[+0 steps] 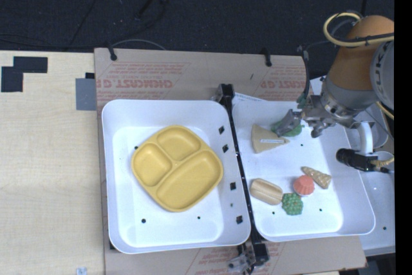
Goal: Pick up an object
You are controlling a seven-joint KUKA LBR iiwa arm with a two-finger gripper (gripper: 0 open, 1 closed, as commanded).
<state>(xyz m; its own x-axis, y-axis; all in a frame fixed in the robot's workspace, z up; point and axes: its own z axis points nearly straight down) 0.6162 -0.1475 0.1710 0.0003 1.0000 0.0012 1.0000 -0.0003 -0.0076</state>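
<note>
Green item (291, 127) sitting at gripper (297, 123), back of right bin (360, 216), touching cheese wedge (267, 138). Fingers spreading around it, partly open; hold not confirmed. Arm reaching low from right, probably lining up for grasp. 4 other toy foods lying near front.

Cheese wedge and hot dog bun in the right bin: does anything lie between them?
Nothing: in the camera view, bare white bin floor separates the cheese wedge from the hot dog bun; the tomato and broccoli sit off to the bun's right.
</note>
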